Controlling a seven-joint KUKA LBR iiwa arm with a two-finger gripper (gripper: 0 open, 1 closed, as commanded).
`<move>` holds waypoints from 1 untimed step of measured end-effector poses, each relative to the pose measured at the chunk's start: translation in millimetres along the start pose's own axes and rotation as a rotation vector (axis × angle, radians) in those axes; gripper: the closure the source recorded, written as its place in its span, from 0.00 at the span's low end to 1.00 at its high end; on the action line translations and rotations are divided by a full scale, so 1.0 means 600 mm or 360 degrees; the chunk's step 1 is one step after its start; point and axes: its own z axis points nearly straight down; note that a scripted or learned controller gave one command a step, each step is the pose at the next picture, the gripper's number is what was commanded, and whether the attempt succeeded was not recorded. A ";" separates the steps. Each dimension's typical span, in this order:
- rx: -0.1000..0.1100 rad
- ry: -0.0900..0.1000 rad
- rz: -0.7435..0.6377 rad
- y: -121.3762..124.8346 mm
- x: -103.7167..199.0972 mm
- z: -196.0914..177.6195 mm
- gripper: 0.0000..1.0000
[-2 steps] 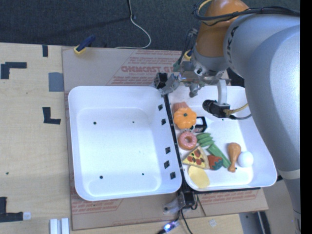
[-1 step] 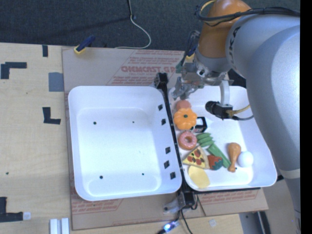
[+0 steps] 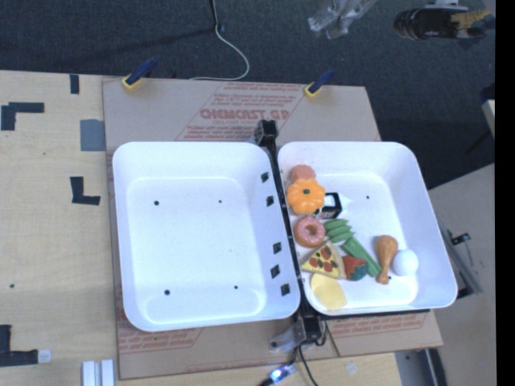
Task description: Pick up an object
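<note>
The right bin (image 3: 394,175) holds toy foods along its left and near sides. An orange pumpkin (image 3: 306,196) lies by the divider, with a salmon round piece (image 3: 302,172) behind it and a pink donut (image 3: 309,232) in front. Nearer lie a pizza slice (image 3: 324,259), green pea pods (image 3: 341,232), a red piece (image 3: 354,267), a chicken drumstick (image 3: 387,255), a white egg (image 3: 405,262) and a pale yellow disc (image 3: 329,293). My gripper (image 3: 333,18) hangs high at the top of the view, beyond the bins' far edge, well away from the food.
The left bin (image 3: 193,155) sits beside the right one on a cardboard sheet (image 3: 233,111) held by two blue-and-yellow clamps (image 3: 138,72). A thin cable (image 3: 229,43) crosses the dark floor behind. A black clip (image 3: 265,130) joins the bins at the far edge.
</note>
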 end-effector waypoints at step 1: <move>0.0058 -0.0006 0.0007 -0.019 0.057 0.480 1.00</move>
